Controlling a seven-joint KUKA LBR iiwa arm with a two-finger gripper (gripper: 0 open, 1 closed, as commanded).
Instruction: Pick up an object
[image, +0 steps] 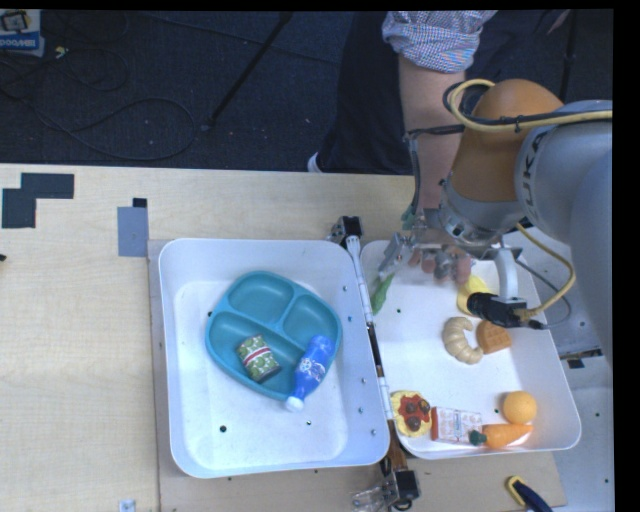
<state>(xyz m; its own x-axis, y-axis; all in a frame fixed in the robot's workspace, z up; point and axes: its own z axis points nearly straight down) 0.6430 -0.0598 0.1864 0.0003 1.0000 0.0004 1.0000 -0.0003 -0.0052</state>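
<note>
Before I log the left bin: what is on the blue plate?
On the plate sits a small green can; a blue bottle lies across its rim. Whatever is under them is hidden.

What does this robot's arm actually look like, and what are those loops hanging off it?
The arm is thick and rounded, with smooth grey shells and a broad orange band above the wrist. A yellow cable loops around the top of that band, and another yellow cable trails down its side. The gripper at its end is a small cluster of bare metal and dark parts.
</note>
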